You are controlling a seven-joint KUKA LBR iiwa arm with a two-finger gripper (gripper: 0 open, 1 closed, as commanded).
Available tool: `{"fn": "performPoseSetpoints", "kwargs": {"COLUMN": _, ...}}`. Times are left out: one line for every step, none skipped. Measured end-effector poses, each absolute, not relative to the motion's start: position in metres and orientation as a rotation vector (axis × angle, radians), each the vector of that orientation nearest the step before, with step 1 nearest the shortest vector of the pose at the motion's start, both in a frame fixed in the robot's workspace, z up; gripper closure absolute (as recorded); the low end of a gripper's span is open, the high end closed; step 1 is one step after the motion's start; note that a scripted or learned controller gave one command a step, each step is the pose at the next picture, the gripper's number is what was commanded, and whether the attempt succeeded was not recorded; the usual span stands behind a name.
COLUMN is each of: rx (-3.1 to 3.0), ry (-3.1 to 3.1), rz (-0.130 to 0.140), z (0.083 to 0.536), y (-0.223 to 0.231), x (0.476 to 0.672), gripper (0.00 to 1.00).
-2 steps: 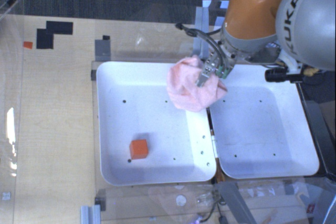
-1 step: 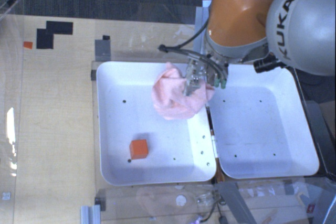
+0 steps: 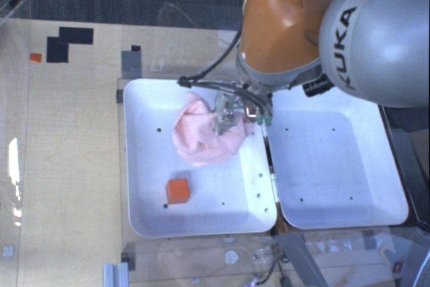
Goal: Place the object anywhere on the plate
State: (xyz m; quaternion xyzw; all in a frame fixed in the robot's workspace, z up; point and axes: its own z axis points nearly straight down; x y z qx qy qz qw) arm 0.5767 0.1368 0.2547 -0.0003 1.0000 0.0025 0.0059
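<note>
Claw (image 3: 232, 114) low over pink plate (image 3: 201, 138) near left bin (image 3: 144, 144) back-right corner; can't tell its state. Orange cube (image 3: 178, 191) sits front-left, unheld. Pick step pending: next needs reach to cube.

text: "KUKA" | on: grey arm housing (image 3: 366, 30) | black letters, running slantwise | no other text legible

Block (image 3: 178, 191) and plate (image 3: 205, 132) in left bin (image 3: 144, 144)
</note>
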Motion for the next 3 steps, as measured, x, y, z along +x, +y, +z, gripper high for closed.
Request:
{"fn": "performPoseSetpoints", "kwargs": {"rx": -0.005, "ry": 3.132, "rz": 0.008, "z": 0.247, "y": 0.17, "x": 0.555, "gripper": 1.0}}
{"fn": "performPoseSetpoints", "kwargs": {"rx": -0.005, "ry": 3.133, "rz": 0.008, "z": 0.233, "y": 0.211, "x": 0.528, "gripper": 1.0}}
{"fn": "performPoseSetpoints", "kwargs": {"rx": -0.004, "ry": 3.133, "rz": 0.008, "z": 0.233, "y": 0.211, "x": 0.528, "gripper": 0.0}}
